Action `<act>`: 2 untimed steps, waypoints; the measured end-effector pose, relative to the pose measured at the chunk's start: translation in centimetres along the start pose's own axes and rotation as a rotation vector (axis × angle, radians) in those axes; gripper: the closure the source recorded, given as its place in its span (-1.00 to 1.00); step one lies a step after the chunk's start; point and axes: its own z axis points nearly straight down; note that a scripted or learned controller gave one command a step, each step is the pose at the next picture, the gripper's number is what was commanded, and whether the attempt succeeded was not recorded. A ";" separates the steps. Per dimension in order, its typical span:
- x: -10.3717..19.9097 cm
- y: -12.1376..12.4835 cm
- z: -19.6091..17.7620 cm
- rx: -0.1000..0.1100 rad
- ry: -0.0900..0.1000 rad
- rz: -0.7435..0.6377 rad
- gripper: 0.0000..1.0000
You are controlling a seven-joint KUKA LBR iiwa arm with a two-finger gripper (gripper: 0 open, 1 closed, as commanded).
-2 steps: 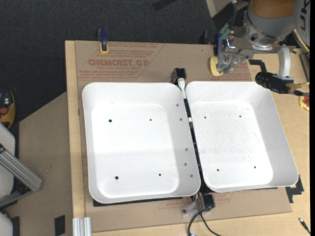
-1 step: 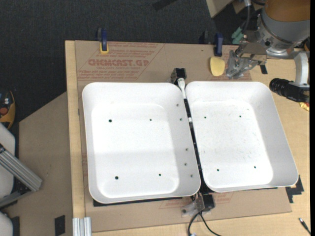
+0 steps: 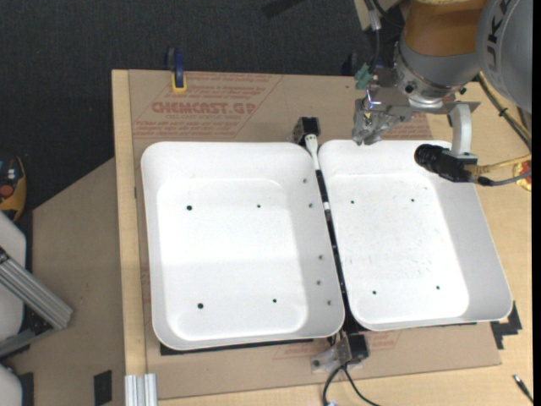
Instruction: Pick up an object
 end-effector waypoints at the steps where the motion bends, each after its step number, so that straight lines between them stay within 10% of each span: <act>1: 0.1 -1.6 -3.3 -0.013 -0.001 0.002 1.00; 2: 0.5 -5.8 -5.8 -0.008 0.000 0.002 1.00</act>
